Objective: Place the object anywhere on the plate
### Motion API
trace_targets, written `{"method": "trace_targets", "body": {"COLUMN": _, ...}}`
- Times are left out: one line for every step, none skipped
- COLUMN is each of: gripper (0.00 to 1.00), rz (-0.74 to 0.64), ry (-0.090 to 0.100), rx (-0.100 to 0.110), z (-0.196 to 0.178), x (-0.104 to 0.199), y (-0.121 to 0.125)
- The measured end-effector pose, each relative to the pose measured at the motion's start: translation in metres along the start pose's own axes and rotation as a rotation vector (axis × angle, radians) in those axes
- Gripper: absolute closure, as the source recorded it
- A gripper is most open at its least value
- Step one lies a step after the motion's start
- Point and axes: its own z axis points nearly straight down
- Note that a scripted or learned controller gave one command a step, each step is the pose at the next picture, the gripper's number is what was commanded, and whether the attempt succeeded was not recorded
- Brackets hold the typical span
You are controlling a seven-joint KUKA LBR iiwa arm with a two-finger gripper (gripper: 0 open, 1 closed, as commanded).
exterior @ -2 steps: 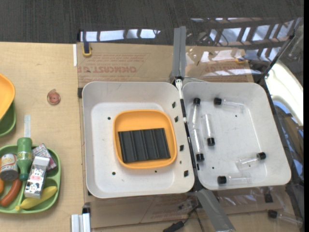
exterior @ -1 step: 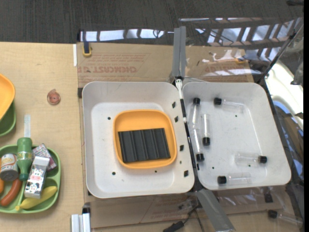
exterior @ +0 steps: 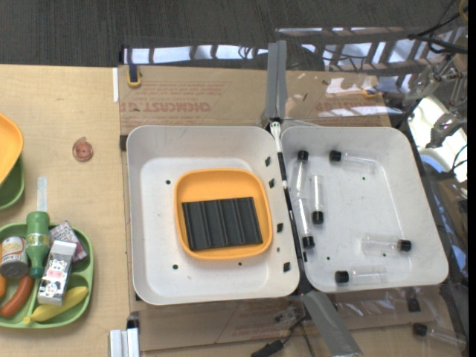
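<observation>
**A:** Nearest edge first. What's down there?

**B:** Left bench side, a green compartment tray (exterior: pixel 74 292) of toy food: a small green bottle, a can, a sausage, a banana and a printed carton. To its right sits the front lip of the left shallow white bin (exterior: pixel 149 274), with the right shallow white bin (exterior: pixel 416 270) beside it. The two touch along the middle seam.

**A:** Contents of the right one?

**B:** Clear plastic tubes with black caps (exterior: pixel 366 276), about six, all lying flat and scattered. One is close to the front wall. One is further right, with its cap pointing right. Three lie near the seam side and one is toward the back.

**A:** And the left bin?

**B:** A rounded-square orange plastic plate (exterior: pixel 190 192), roughly centred on the bin floor. On it lies a dark grey ribbed rectangular slab (exterior: pixel 223 223), flat, wholly inside the plate's rim and slightly toward the front. The orange rim shows on all four sides of it.

**A:** So the task's piece?

**B:** The slab rests on the plate. The tubes are all in the other bin, well apart from the plate.

**A:** Jaws wide, narrow or gripping?

**B:** Cannot tell, so places relative to them can't be given either.

**A:** Further back?

**B:** On the wooden bench left of the bins, a small pink round disc (exterior: pixel 83 149). At the far left edge, part of an orange bowl (exterior: pixel 7 151) on something green. Behind both bins, a flat brown cardboard sheet (exterior: pixel 186 99) with red print. Beyond that is dark carpet.
</observation>
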Motion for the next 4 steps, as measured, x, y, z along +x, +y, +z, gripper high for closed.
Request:
{"method": "trace_targets", "body": {"gripper": 0.0, "rz": -0.261, "ry": -0.003, "rx": 0.001, "z": -0.001, "x": -0.019, "y": -0.014}}
{"method": "trace_targets", "body": {"gripper": 0.0, "rz": -0.651, "ry": -0.003, "rx": 0.001, "z": -0.081, "x": -0.019, "y": -0.014}}
{"method": "trace_targets", "body": {"gripper": 0.0, "rz": -1.005, "ry": -0.002, "rx": -0.001, "z": -0.074, "x": -0.019, "y": -0.014}}
{"method": "trace_targets", "body": {"gripper": 0.0, "rz": -1.291, "ry": -0.003, "rx": 0.0, "z": -0.112, "x": -0.02, "y": -0.006}}
